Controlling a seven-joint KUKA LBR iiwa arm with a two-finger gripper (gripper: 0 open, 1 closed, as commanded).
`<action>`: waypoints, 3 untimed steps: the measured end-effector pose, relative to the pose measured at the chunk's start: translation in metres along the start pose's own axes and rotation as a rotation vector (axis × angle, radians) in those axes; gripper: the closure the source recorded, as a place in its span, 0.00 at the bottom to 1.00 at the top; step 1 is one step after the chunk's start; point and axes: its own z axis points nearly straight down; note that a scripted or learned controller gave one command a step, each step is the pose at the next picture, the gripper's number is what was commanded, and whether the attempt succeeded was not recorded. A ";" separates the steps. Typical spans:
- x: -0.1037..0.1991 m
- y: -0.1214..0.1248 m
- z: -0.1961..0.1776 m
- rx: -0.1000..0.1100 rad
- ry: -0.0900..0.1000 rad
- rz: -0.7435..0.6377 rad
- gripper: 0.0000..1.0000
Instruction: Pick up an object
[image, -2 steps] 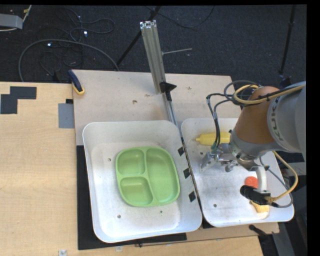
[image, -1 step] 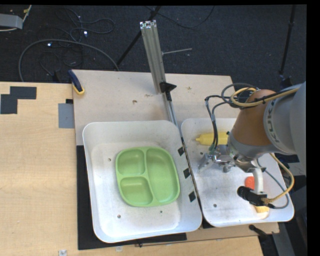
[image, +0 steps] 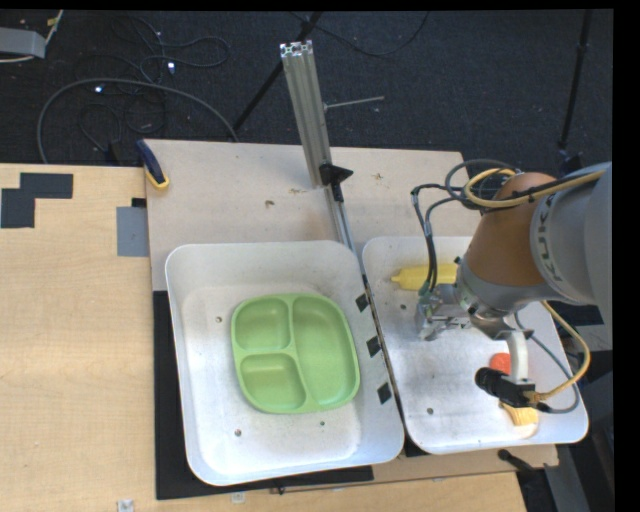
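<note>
This is a robotics lab or test workshop, not a home. A pale wooden bench (image: 70, 340) fills the 9 o'clock side, with grey and black patches stuck to it. Two shallow white bins (image: 200, 420) sit side by side at the centre on a bare board (image: 240, 185), the sort of fixed station built for repeated trials. An aluminium post (image: 305, 110) stands at 12 o'clock, bolted upright like a sensor mount. Loose black cables (image: 100, 100) trail over dark carpet along the top. A heavy grey industrial arm (image: 545, 240), wrapped in yellow and black wiring, reaches in from 3 o'clock.
</note>
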 end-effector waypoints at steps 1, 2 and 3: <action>-0.004 -0.001 -0.042 0.009 -0.007 -0.003 1.00; -0.005 -0.006 -0.086 0.008 -0.007 -0.003 1.00; -0.014 0.002 -0.135 0.006 -0.008 -0.002 1.00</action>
